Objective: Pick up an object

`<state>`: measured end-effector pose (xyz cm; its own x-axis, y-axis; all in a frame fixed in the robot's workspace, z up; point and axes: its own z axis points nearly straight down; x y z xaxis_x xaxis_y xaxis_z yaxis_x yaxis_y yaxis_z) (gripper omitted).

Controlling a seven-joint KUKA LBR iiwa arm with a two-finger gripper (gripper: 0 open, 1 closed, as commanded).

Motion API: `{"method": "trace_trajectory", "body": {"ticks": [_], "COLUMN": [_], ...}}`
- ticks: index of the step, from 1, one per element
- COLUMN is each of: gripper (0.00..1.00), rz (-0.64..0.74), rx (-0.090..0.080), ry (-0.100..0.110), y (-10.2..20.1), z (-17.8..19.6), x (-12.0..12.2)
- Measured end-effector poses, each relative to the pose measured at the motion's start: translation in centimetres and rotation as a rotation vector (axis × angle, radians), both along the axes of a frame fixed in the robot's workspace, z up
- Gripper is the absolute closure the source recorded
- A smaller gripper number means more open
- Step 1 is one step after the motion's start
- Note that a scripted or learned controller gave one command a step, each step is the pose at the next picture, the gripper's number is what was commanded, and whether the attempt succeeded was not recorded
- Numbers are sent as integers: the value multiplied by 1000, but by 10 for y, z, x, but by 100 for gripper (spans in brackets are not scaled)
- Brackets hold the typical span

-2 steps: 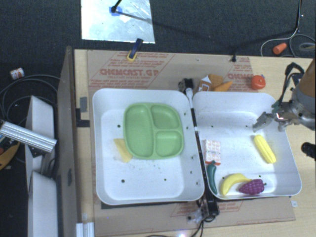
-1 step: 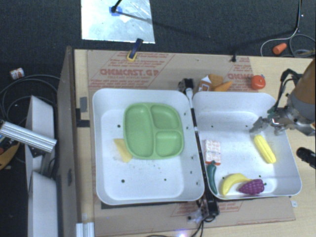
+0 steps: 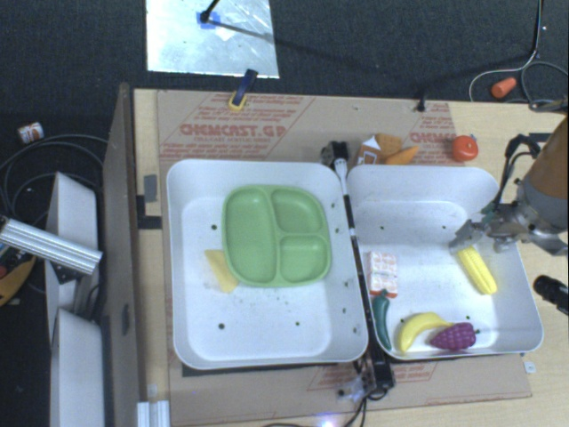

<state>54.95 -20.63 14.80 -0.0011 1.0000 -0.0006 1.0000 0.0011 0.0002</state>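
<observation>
A: Corn [image 3: 477,269], the yellow cob in the right bin [image 3: 418,194], looks like the likeliest pick. It lies flat near that bin's right wall, just below the gripper [image 3: 484,232].

B: How will it handle?

A: Judging by its look it is a toy cob: light, stiff, probably smooth plastic, so it could roll or slip. The sound grip would be across its narrow middle, fingers on the long sides, not on the tapered ends.

B: And what sits nearer the front?

A: Along the front wall of the same bin lie a banana [image 3: 418,329] and purple grapes [image 3: 454,335], touching each other. A dark green piece [image 3: 381,316] lies beside the banana, against the divider. Its shape is hard to read. Just behind it is a small white packet [image 3: 383,270] with red print too small to make out.

B: The left bin [image 3: 191,256]?

A: A green divided plate [image 3: 276,236] sits in the middle, and a yellow wedge [image 3: 220,269] pokes out from under its left edge, partly hidden.

B: The jaws?

A: They seem spread apart with nothing between them, hovering over the bin floor beside the cob's upper end. The arm [image 3: 547,181] is cut off at the right edge, and the wrist blurs into the fingers, so how wide they stand is uncertain.

B: Farther back?

A: Orange bits [image 3: 391,152] and a red ball [image 3: 463,148] lie on the cardboard behind the bins.
</observation>
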Motion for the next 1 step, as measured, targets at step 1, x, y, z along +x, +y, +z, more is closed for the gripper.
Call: {"method": "trace_trajectory", "body": {"ticks": [1], "gripper": [0], "rz": [4], "rx": [-1], "ry": [-4], "y": [0], "z": [10], "x": [21]}}
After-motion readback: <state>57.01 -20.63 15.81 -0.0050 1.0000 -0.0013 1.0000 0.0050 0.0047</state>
